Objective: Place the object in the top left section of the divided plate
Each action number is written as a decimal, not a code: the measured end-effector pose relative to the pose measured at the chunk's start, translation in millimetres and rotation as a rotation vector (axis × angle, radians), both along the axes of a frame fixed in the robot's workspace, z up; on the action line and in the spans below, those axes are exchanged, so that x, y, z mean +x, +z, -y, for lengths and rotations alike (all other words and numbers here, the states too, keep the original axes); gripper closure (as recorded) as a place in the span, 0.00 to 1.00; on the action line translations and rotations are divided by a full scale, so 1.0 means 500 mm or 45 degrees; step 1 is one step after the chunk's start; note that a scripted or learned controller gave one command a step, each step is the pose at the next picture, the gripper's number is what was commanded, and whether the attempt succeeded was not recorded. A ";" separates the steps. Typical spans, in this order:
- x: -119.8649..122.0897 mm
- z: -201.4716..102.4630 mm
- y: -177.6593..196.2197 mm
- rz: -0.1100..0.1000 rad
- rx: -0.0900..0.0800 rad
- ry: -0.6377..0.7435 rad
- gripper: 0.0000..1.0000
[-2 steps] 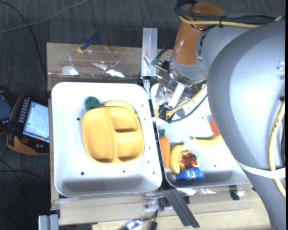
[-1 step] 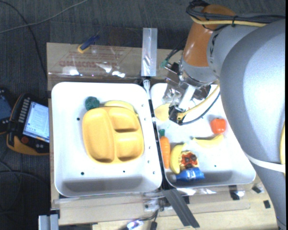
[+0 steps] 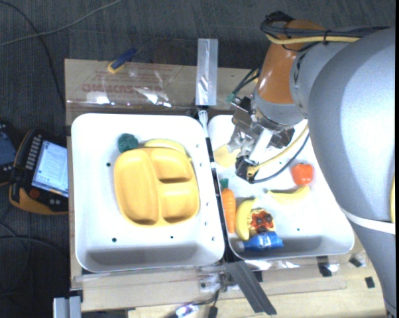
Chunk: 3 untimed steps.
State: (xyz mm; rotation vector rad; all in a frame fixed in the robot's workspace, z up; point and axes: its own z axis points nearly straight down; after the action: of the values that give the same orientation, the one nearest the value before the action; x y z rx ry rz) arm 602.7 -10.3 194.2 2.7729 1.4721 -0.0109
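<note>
Tabletop [image 3: 146, 278]: two white bins were carried side by side, so that things could be taken from one and set down in the other.
Right bin [image 3: 322, 234]: the loose things were kept here, within the arm's reach.
Toy [image 3: 259, 225]: a small figure in yellow, red and blue was seen at the near end of the right bin.
Carrot [image 3: 228, 207]: it was laid along the wall between the bins, just beside the toy.
Banana [image 3: 289, 194]: it was seen past the toy, with an orange ball [image 3: 303, 173] touching or just beside its far end.
Left bin [image 3: 93, 201]: it was given over to the plate [image 3: 136, 191], which lay flat in the middle with all its sections bare, ready to be filled.
Task's thing: nothing had yet been put on the plate; which thing was meant could not be told.
Tool [image 3: 242, 144]: it was held over the far part of the right bin, close to a pale piece [image 3: 221, 155], probably to pick there. How far open it was could not be told, and nothing was seen in it.
Teal lump [image 3: 126, 142]: it rested at the plate's far left rim, outside the plate.
Bag [image 3: 130, 85]: a clear bag was left beyond the bins, out of the way.
</note>
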 end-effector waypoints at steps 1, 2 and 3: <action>-0.216 0.058 -0.024 -0.002 0.005 -0.195 1.00; -0.234 -0.023 -0.012 -0.001 0.006 -0.298 1.00; -0.238 0.016 0.088 0.003 0.002 -0.386 1.00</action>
State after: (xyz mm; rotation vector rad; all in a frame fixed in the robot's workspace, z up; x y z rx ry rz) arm 483.7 -18.3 238.1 2.9647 1.0366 -0.0069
